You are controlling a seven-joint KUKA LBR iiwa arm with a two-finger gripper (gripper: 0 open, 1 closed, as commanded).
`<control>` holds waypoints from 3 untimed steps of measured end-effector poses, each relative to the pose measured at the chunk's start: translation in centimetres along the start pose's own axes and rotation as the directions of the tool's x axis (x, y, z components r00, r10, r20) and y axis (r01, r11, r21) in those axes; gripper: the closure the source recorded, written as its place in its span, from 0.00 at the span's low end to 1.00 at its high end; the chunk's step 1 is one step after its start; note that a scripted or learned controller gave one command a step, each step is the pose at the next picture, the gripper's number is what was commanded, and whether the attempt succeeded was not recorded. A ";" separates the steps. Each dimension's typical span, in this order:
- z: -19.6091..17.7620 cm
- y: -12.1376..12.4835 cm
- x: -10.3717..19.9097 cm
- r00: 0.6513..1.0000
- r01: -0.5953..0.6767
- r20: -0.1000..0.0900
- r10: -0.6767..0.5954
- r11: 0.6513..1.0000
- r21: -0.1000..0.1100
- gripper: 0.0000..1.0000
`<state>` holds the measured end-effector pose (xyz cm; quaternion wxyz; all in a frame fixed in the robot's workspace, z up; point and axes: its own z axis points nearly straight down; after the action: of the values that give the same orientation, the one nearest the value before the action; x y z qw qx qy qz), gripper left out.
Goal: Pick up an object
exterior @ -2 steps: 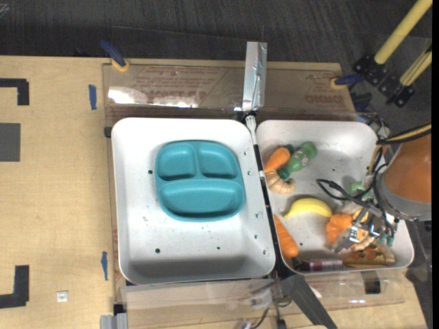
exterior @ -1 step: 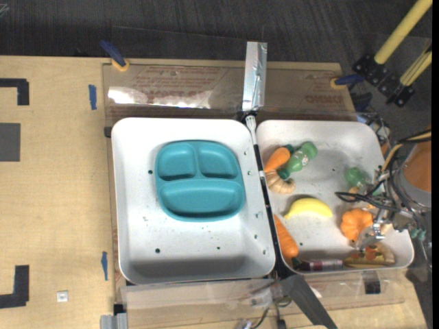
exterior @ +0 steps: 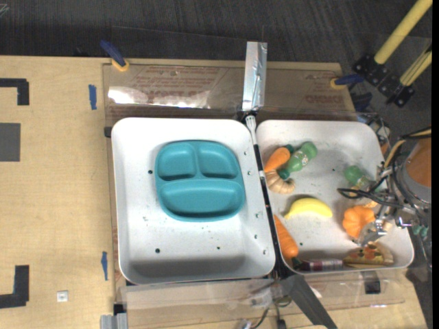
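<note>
Nearest the camera, along the front wall of the right bin (exterior: 322,132), lie a dark marker-like stick (exterior: 319,264) and a flat, orange-and-brown piece (exterior: 370,255) in the front right corner; both look thin and low, awkward to pinch because they hug the floor and the wall. Against the divider, an orange carrot (exterior: 285,237) lies slanted; it appears to be light, rigid toy plastic, tapered, so a grasp across its thicker end would likely hold best. A little farther back, the claw (exterior: 376,230) hangs at the right side of this bin, just beside a small orange pumpkin (exterior: 358,220); whether it is open or closed I cannot tell, as cables and linkage blur its tips. The pumpkin is probably hollow, light and smooth, with ribs that give some purchase; taking it across its middle seems the safest choice. The yellow banana (exterior: 309,209) lies well apart in the middle, curved and slick, best grasped across its narrow width. Farther still are a green item (exterior: 354,175), a green bottle (exterior: 300,157) and a second orange piece (exterior: 277,160) touching a tan one (exterior: 278,179). The left bin (exterior: 130,204) holds a teal divided plate (exterior: 199,180).
</note>
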<state>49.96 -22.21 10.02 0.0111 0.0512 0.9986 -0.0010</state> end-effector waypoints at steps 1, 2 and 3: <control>1.1 7.3 -0.8 0.988 0.153 -0.009 -0.153 0.988 -0.003 1.00; -12.7 13.6 -4.0 0.952 0.305 -0.004 -0.305 0.952 -0.004 1.00; -8.5 15.5 1.7 0.939 0.345 -0.017 -0.345 0.939 -0.010 1.00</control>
<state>49.72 -6.57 18.42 0.0015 -0.1244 0.9922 0.0009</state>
